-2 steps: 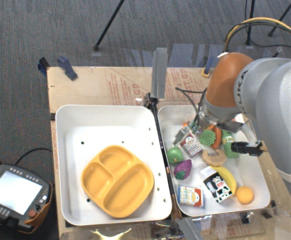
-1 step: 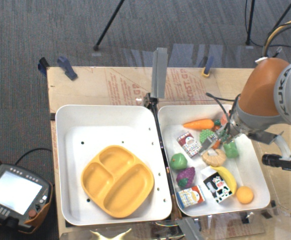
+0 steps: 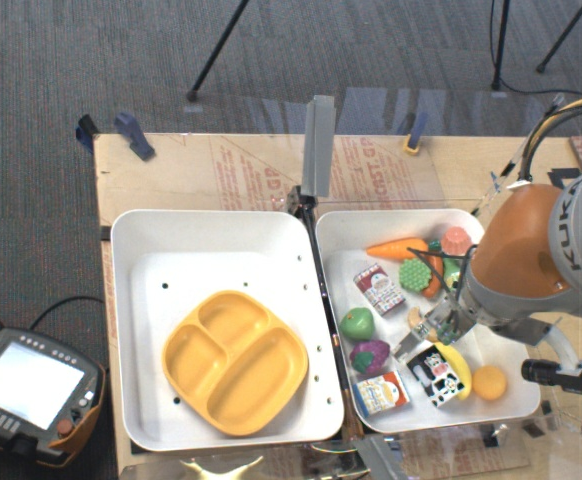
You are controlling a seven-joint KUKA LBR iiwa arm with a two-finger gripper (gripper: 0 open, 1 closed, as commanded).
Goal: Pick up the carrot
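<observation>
The carrot (image 3: 396, 249), orange with a green top, lies on its side near the back wall of the right bin (image 3: 391, 218). My gripper (image 3: 414, 332) hangs lower in that bin, toward the front and slightly right of the carrot, well apart from it. Its two fingers stand open with nothing between them, over the bare floor between a green apple (image 3: 357, 323) and a black-and-white carton (image 3: 437, 376). The orange wrist band (image 3: 516, 243) hides the bin's right side.
Around the carrot lie a pink toy (image 3: 456, 240), a green bumpy toy (image 3: 415, 273) and a red-and-white box (image 3: 379, 290). Purple grapes (image 3: 370, 356), a small box (image 3: 381, 393), a banana (image 3: 458, 360) and an orange (image 3: 489, 382) fill the front. The left bin holds a yellow divided plate (image 3: 235, 360).
</observation>
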